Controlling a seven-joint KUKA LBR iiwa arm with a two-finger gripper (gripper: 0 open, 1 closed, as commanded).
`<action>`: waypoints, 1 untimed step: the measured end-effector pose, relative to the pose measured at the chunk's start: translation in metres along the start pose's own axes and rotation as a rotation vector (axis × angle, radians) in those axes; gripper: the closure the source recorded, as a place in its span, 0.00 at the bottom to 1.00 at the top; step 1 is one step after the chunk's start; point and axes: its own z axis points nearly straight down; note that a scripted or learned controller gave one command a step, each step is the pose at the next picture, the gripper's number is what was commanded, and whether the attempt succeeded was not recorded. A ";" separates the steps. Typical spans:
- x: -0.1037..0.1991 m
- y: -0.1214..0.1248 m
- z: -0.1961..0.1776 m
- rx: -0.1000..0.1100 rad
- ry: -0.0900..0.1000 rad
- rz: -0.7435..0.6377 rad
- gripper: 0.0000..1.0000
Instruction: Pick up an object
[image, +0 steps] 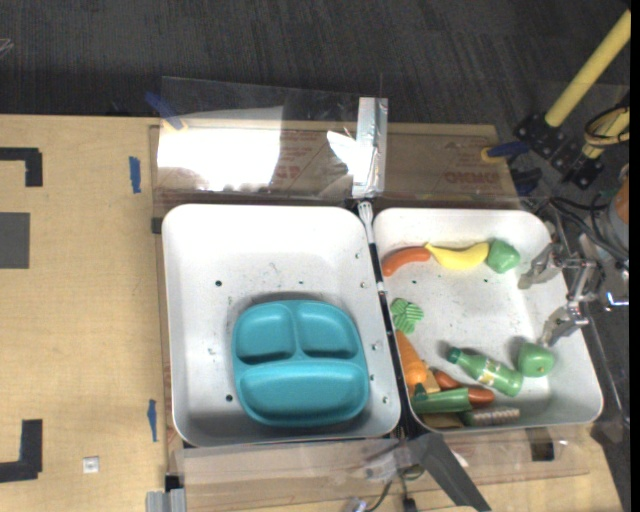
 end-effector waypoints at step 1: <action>-0.007 -0.015 0.103 -0.003 0.003 -0.380 0.00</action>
